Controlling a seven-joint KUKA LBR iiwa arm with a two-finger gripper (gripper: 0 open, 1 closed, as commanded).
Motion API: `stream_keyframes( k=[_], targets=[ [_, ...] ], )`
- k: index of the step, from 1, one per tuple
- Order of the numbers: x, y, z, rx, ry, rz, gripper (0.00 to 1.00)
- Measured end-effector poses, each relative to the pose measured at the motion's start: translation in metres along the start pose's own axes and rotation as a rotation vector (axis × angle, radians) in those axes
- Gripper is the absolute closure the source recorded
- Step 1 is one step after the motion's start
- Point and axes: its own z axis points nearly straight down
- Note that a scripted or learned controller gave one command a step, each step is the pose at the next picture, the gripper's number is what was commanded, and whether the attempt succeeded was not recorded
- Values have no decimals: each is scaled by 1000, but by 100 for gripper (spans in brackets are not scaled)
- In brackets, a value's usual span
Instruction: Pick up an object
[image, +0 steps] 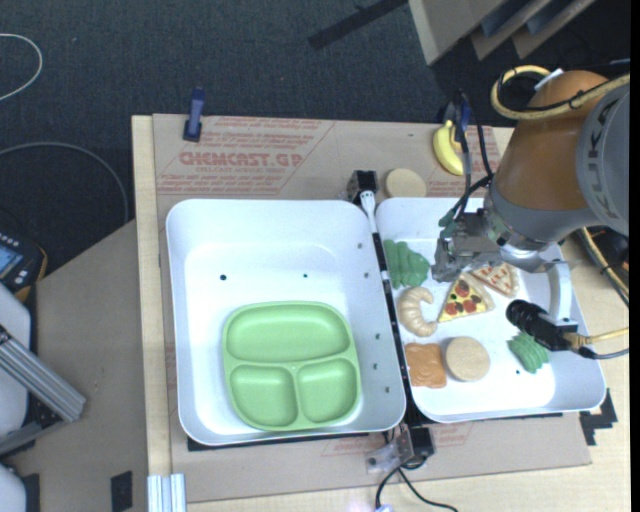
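Dark carpet surrounds the desk and its two white bins. Over the right bin hangs the tool; whether anything sits in it, I cannot tell. Pizza slice lies at its five o'clock, croissant at seven. Crowding risks a glancing miss.

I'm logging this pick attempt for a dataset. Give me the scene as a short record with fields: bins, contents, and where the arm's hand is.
left bin: holds a green divided plate
right bin: toy foods, among them a pizza slice, croissant, round biscuit, toast, and a green leafy piece
hand: over the right bin, above the pizza slice
held item: none seen between the fingers
outside bins: banana at the bench's far edge
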Motion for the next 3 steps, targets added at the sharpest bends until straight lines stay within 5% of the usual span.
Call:
stream_keyframes(
  k=[1, 2, 3],
  targets=[
    [59, -63, 26, 10, 1, 1, 100],
    [105, -71, -36, -5, 0, -1, 100],
    [102, -70, -142, -13, -1, 3, 100]
  ],
)
